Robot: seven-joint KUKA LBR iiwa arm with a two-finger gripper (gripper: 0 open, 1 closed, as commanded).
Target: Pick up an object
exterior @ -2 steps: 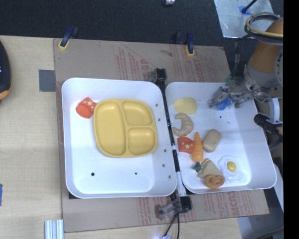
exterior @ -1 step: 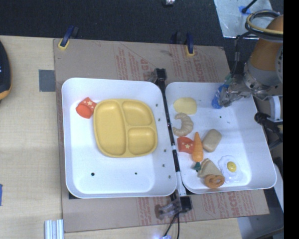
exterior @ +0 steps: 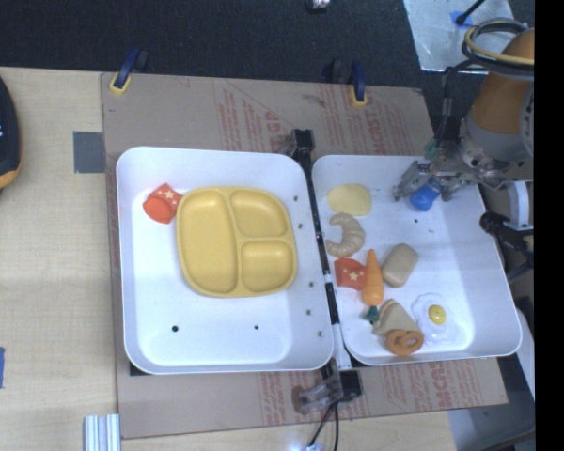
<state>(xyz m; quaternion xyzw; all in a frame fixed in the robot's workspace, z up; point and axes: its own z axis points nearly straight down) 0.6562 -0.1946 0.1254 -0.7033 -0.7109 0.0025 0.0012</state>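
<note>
One small blue block (exterior: pixel 422 198) at top of right bin (exterior: pixel 493 289), pinched between gripper (exterior: pixel 427 191) fingers, probably light, rigid, smooth plastic, likely to slip, best squeezed across flat opposite sides near middle.

bench (exterior: pixel 47 280) | cardboard sheet (exterior: pixel 226 111) | left bin (exterior: pixel 141 280), right bin (exterior: pixel 479 280) side by side

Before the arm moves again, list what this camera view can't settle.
- Gripper: whether it grips the blue object; the fingers overlap it, too small.
- Blue object: its shape, partly covered by the gripper.
- Arm: cut off at the right edge.
- Small pile beside the fried egg: pieces overlap, unidentifiable.
</note>
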